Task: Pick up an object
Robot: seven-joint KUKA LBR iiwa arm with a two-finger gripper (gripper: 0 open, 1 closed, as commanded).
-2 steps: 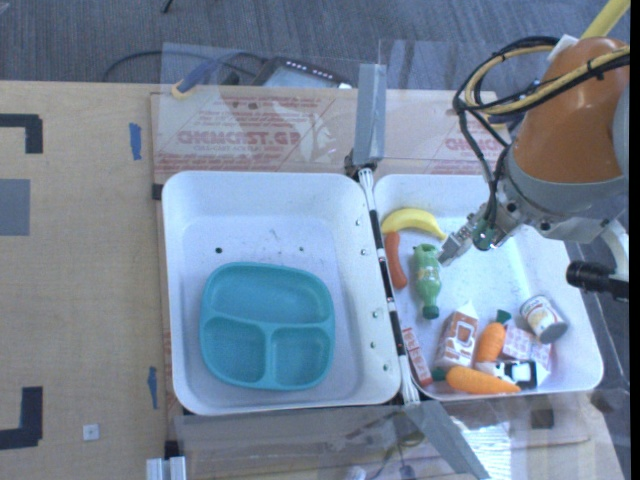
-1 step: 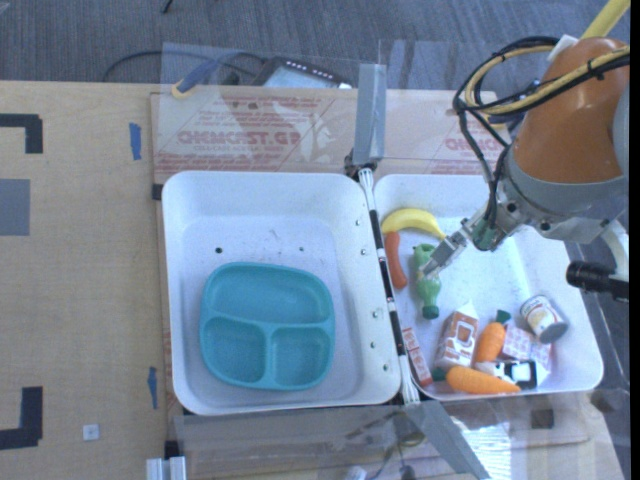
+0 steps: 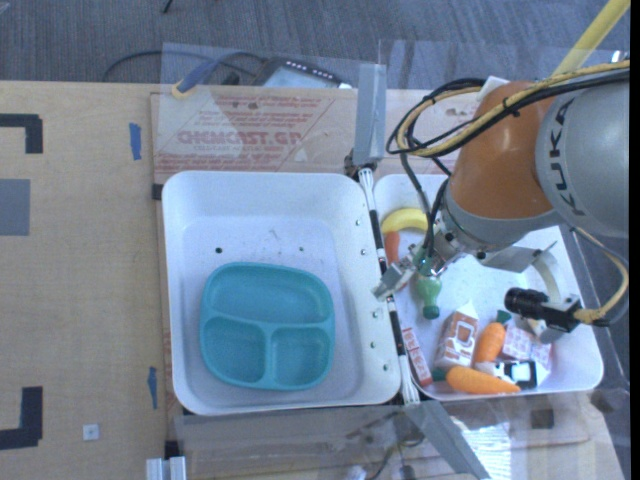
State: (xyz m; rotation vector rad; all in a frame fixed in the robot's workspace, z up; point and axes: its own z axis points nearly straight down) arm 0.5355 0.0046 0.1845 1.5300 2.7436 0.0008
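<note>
Small toy foods, scattered in the right bin [image 3: 585, 363]. Yellow banana [image 3: 403, 218] near the far left corner, partly under the arm. Green bottle [image 3: 428, 292] just below the wrist. Brown-and-white carton [image 3: 459, 339] tilted at the middle. Two orange carrots: one [image 3: 489, 341] leaning beside the carton, one [image 3: 480, 380] flat along the near wall.

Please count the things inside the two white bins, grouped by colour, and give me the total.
Teal divided plate: 1
Yellow banana: 1
Green bottle: 1
Orange carrots: 2
Brown-and-white carton: 1
Pink-and-white packet: 1
Red-and-white bar: 1
Total: 8; anything under the arm is hidden.
</note>
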